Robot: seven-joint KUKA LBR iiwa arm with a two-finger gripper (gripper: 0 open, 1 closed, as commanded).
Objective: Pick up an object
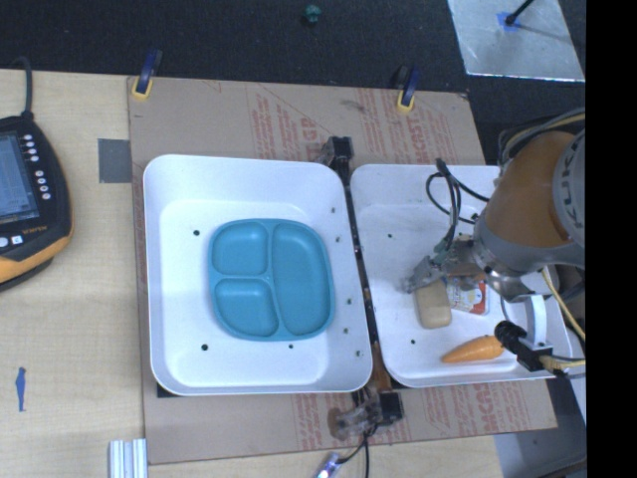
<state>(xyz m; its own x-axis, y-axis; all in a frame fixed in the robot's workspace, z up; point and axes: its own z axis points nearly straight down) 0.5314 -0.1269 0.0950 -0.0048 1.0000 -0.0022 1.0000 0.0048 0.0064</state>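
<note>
In the right bin (pixel 398 217) my gripper (pixel 430 273) hangs low over a beige block (pixel 434 308), its fingertips at the block's upper edge. An orange carrot (pixel 472 350) lies near the bin's front rim. A small red-and-white packet (pixel 470 295) sits just right of the block, partly under the wrist. The arm's orange band (pixel 528 192) reaches in from the right and hides the bin's right side. Nothing shows between the fingers.
The left bin (pixel 179 347) holds a blue three-compartment plate (pixel 271 279). A teach pendant (pixel 25 202) rests on the bench at far left. Cables (pixel 448 192) loop above the gripper. Clamps (pixel 338 150) sit where the two bins meet.
</note>
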